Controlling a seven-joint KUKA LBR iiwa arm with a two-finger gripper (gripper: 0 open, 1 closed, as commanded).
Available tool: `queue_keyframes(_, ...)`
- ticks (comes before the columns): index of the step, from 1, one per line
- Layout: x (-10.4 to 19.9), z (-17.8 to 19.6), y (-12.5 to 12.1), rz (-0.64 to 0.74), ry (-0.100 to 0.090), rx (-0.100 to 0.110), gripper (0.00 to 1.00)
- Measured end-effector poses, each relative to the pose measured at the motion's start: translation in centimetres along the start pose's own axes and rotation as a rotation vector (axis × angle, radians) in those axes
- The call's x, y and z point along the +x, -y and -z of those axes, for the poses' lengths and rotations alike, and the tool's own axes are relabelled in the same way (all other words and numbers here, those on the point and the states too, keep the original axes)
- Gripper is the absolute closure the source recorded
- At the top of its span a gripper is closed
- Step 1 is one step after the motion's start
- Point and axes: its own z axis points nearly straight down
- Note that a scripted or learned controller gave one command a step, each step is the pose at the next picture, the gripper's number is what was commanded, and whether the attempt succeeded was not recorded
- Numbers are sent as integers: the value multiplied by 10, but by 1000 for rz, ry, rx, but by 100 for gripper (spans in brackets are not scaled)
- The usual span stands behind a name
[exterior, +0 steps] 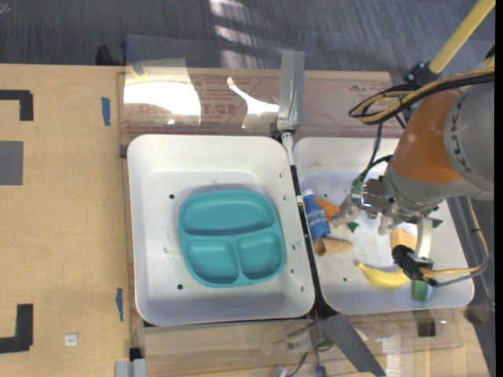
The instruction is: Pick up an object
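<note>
The claw (376,210) hangs over the right-hand shallow white bin (338,151) - near a blue tube-shaped packet (316,216), a tan wedge (334,247) and a yellow banana (385,276). Nothing looks lifted yet - claw apart or together, I cannot tell.

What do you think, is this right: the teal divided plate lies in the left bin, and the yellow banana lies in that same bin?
One thing is wrong. The teal divided plate lies in the left bin, but the yellow banana lies in the right bin, near its front edge. The camera view shows this.
</note>
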Motion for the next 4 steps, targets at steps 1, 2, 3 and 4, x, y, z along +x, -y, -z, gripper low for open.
queue_keyframes(1, -18, -25, -52, 67, -3, -16, 0)
queue_keyframes(2, 18, -25, -103, 109, 3, -11, 0)
queue_keyframes(3, 16, -19, -102, 110, 6, -4, 100)
queue_keyframes(4, -13, -26, -123, 47, -12, 16, 100)
